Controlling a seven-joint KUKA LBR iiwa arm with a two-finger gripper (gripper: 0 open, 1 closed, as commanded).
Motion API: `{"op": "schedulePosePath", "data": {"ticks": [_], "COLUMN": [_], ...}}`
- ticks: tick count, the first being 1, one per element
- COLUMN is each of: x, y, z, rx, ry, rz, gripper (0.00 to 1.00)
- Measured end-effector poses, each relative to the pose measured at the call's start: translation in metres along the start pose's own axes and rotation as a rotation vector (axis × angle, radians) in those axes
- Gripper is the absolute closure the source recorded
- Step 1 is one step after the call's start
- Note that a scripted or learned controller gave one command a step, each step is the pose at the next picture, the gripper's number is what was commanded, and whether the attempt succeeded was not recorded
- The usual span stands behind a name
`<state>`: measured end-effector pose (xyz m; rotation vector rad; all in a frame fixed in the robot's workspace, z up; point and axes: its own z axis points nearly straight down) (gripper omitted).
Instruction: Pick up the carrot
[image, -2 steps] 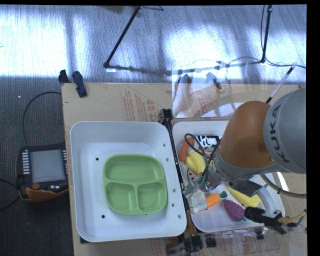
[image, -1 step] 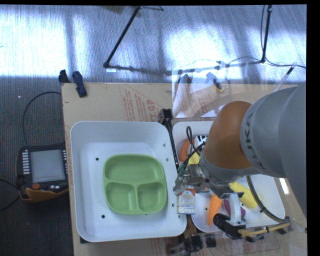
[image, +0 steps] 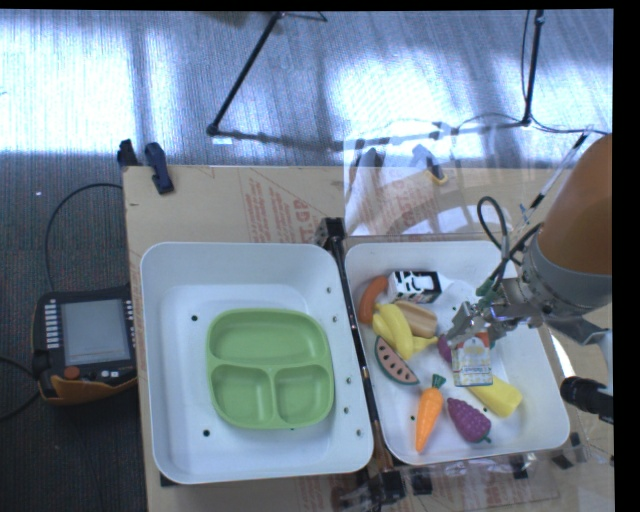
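Right bin (image: 555, 415): carrot (image: 428, 414), orange with a green top, lying near the bin's front wall, tip toward the front, just left of the purple grapes (image: 468, 420) and in front of the watermelon slice (image: 395, 362); further contents are a banana (image: 391, 330), a yellow piece (image: 497, 397) and a black-and-white carton (image: 414, 285) toward the back. Gripper (image: 472, 338): hovering over the middle of this bin, behind and right of the carrot, apart from it; whether it is open or closed cannot be told. Left bin (image: 170, 300): one green divided plate (image: 270, 367).

arm (image: 568, 265): grey w/ orange band | black cable loop | metal claw (image: 478, 335)
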<state>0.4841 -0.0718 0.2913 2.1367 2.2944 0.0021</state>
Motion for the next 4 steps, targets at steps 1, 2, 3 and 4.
{"op": "schedulePosePath", "data": {"ticks": [1,2,3,4], "x": [0.004,-0.013,-0.012,-0.015], "y": [-0.001,-0.014,-0.01,-0.007], "z": [0.004,0.157,0.199,0.188], "rx": [0.009,0.021,0.009,-0.002], "ry": [0.005,0.011,0.012,0.006], "rz": [-0.007,-0.188,0.154,0.159], "gripper": [0.0,0.0,0.0,1.0]}}
